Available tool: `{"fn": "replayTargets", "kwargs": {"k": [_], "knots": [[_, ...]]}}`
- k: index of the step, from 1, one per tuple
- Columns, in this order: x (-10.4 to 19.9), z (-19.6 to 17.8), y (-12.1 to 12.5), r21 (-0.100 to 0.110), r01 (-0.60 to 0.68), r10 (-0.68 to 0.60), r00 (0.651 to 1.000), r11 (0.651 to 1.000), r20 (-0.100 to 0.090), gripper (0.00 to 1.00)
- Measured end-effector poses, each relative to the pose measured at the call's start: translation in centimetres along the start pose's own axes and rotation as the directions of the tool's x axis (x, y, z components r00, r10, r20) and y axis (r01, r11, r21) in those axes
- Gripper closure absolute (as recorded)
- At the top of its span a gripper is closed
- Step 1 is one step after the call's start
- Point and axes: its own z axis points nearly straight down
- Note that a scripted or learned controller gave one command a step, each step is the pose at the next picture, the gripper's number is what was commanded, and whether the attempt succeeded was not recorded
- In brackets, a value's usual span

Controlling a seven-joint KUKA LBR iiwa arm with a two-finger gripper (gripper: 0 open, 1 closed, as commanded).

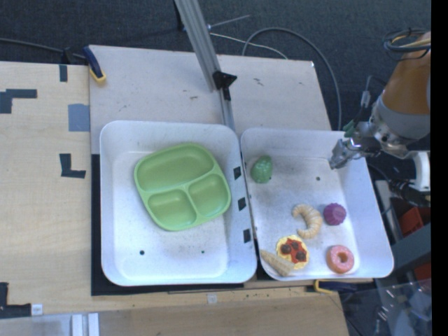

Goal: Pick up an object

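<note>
the wooden bench [42,208] runs in from the left, marked with a few dark tape patches, and a blue and yellow clamp [94,64] sits at the corner of the pale board behind the bins. the left bin [115,257] holds a green divided plate [183,185], three compartments, lying flat and a little turned, nearer the back of the bin than the front. a slim metal pole [199,37] slants down from the top and ends at the seam where the two bins meet.

the right bin [371,208] carries the small stuff. a green round toy vegetable [262,169] rests near its back left corner, well apart from the rest. toward the front lies a pale croissant [308,220], curved, with a purple round fruit [334,213] just beside it. below them a small tart with red and dark topping [292,250] touches a beige pastry [275,262] at the front edge, and a pink frosted doughnut [341,259] sits near the front right corner.

the gripper [338,157] hangs over the back right part of that bin, close to its rim, with nothing between it and the toys. i cannot tell how it is set from here. the grey and orange arm [406,96] comes in behind it from the right.
</note>
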Motion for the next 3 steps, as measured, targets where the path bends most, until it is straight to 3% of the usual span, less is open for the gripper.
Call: {"fn": "replayTargets", "kwargs": {"k": [1,3], "knots": [[0.2,-4.3,0.2,0.0,0.0,0.0,1.0,1.0,0.0,1.0],[10.5,-2.4,0.0,0.006,0.003,-0.003,1.0,1.0,-0.002,1.0]]}}
